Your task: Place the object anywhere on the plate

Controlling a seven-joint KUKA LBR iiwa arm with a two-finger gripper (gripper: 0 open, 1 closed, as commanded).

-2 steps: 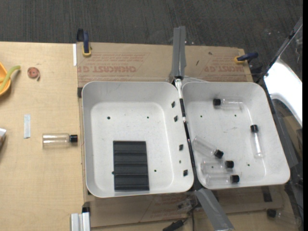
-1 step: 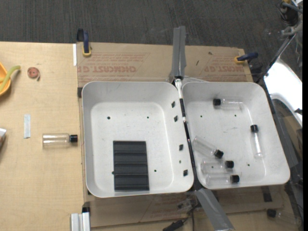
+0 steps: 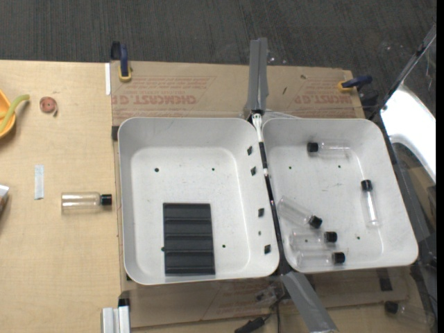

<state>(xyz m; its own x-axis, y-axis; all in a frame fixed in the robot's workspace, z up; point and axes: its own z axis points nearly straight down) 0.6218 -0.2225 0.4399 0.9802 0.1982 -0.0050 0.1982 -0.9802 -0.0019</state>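
Far left edge: a yellow-orange curved plastic item point(image 3: 4, 116), cut off by the frame. Next to it is a small reddish round disc point(image 3: 47, 105) on the wooden counter point(image 3: 62, 269). Below are a short white strip point(image 3: 39, 182) and a clear plastic vial with a black cap point(image 3: 83, 200), lying on its side, cap toward the bins.

A brown printed cardboard sheet point(image 3: 166, 92) sits under the bins, with a blue clamp point(image 3: 119, 54) at its back left corner.

Left shallow white bin point(image 3: 135, 186): a black ribbed rectangular plate point(image 3: 188, 239) lies flat near the front wall, nothing on it.

A grey metal bar point(image 3: 258, 71) stands behind the seam between the bins.

Right shallow white bin point(image 3: 388, 186): five clear black-capped vials, all lying down. One is at the back point(image 3: 331, 147). One is near the left wall point(image 3: 297, 213). Two are close together at the front point(image 3: 310, 240) point(image 3: 316, 259). One lies along the right side point(image 3: 372, 205). All are well apart from the plate.
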